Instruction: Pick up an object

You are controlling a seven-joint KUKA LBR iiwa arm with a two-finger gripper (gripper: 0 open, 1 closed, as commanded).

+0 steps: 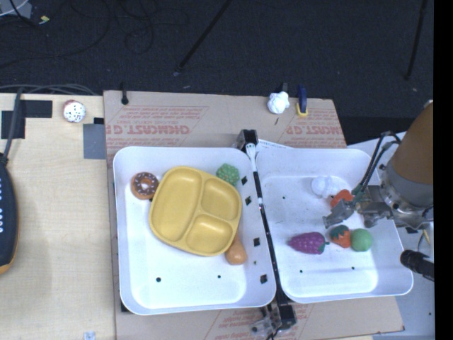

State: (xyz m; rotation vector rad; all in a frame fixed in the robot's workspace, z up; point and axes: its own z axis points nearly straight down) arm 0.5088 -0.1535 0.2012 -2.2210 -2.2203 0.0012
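Nearest you, the near parts of both bins lie bare, so everything worth reaching sits farther in. In the right bin [382, 278] the gripper [341, 213] has its tip low among a tight cluster: a purple grape bunch [307, 243] to the left, a red-and-green piece [341, 236] just beside it, a green ball [361, 240] touching that on the right, an orange piece [342, 196] at the fingers, and a white lump [322, 185] just beyond. You cannot tell from here how wide the claw stands or whether anything is caught in it (its dark parts blur into the toys). My guess is the arm [414, 161] comes in from the right because the cluster lies on that side, and the red-and-green or orange piece looks the likely target. In the left bin [134, 275] a yellow tray [196, 209] lies tilted, with a donut [145, 185] at its left, a green lump [228, 173] far of it and an orange egg [236, 253] near of it, all well apart from the claw.
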